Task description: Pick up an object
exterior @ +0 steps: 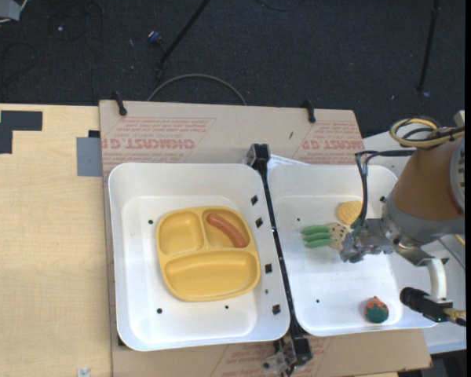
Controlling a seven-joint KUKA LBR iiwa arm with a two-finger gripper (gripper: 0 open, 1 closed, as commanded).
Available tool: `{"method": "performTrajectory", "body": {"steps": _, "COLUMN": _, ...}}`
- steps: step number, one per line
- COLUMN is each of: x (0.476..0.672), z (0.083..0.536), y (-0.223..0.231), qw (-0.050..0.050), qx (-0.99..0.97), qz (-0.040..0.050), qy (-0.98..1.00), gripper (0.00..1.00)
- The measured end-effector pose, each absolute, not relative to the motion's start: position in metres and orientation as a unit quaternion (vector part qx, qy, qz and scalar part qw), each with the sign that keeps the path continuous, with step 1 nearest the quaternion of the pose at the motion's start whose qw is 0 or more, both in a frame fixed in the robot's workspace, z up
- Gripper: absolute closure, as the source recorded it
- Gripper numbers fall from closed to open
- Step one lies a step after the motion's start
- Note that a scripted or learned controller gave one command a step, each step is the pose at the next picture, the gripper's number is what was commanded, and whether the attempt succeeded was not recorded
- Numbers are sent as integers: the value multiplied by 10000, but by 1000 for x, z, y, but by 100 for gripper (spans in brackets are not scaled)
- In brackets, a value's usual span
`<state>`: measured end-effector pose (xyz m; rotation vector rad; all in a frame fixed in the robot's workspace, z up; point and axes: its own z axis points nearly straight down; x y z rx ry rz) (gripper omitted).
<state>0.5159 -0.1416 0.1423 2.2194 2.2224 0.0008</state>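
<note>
**Arm positioned over the right bin, gripper at the green toy**

The bench carries two shallow white plastic bins side by side. The left bin holds a yellow plastic tray with three compartments, placed near the bin's centre. A reddish-brown toy sausage lies at a slant in the tray's compartment nearest the far right corner of the tray. The other two compartments show bare yellow plastic.

The right bin holds three items. A green toy shaped like a bunch of pods lies near the centre of the bin floor, pointing toward the divider between the bins. A small flat yellow-orange ridged disc lies just beyond it, toward the far right corner. A small round toy, red-orange with a green top, sits near the front right corner, well apart from the other two.

The grey arm with its orange band reaches in over the right edge of the right bin. The two-finger gripper sits at the right end of the green toy, touching or just beside it. Whether the pincer is apart or closed cannot be told from this angle
</note>
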Motion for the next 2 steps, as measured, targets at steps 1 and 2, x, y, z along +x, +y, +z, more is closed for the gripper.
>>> {"method": "performTrajectory", "body": {"steps": 1, "x": 521, "z": 186, "y": -144, "qw": 6, "qx": 7066, "qz": 4, "qy": 7076, "gripper": 100}}
{"method": "performTrajectory", "body": {"steps": 2, "x": 522, "z": 238, "y": -144, "qw": 14, "qx": 7064, "qz": 8, "qy": 7078, "gripper": 100}}
